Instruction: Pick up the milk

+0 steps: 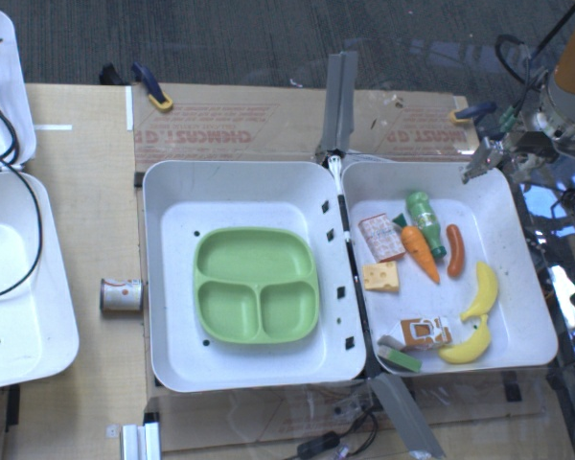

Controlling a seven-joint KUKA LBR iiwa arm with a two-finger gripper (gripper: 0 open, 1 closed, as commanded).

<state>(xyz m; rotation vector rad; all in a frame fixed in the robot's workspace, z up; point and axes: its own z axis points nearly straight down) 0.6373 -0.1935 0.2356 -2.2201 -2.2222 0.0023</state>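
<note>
Approaching: the step in hand, by my reading; nothing is lifted
Gripper (498, 161): over the right bin's (532, 257) far right corner; open or closed, I cannot tell
Milk (425, 332): likely the small white and orange carton near the bin's front edge, just beside the bananas (474, 319); the label is too small to be sure
Next: travel forward across the bin, then descend over the carton, clear of the bananas

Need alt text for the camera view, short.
Right bin holds a milk carton, bananas, carrot, sausage, cheese and green bottle. The gripper sits at its far right corner; a green tray fills the left bin.
</note>
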